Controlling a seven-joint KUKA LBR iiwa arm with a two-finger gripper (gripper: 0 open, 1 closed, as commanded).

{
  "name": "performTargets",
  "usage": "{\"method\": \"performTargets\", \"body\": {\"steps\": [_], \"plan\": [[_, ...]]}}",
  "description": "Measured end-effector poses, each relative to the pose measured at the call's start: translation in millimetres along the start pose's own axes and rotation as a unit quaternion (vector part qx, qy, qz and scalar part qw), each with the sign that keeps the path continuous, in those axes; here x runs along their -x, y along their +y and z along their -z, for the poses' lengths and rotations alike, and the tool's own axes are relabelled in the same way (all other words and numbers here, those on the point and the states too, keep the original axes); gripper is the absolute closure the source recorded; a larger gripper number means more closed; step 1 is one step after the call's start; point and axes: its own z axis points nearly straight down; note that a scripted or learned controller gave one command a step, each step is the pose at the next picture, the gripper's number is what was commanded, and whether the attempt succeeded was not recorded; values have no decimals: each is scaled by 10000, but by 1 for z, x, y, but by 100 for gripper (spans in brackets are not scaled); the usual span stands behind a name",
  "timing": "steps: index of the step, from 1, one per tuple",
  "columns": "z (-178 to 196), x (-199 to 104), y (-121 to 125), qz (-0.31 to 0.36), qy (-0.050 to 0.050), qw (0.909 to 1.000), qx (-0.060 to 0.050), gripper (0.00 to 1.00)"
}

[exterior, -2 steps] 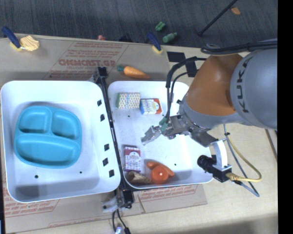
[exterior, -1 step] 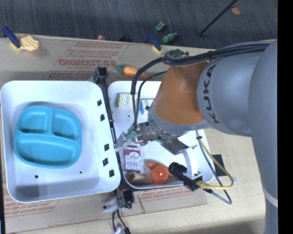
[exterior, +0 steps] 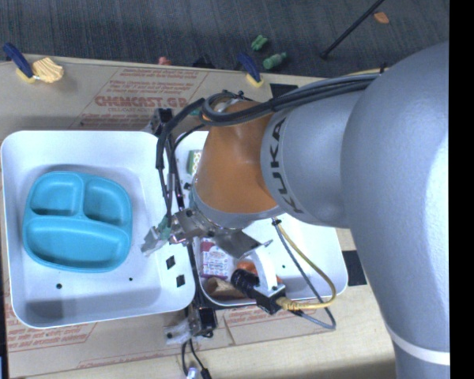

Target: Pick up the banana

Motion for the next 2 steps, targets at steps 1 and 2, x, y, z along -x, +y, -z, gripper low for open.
{"method": "performTargets", "body": {"steps": [1, 2], "plan": [[-100, -44, 14, 1051, 2, 9945, -5, 0], [64, 6, 86, 436, -13, 9990, 31, 0]]}}
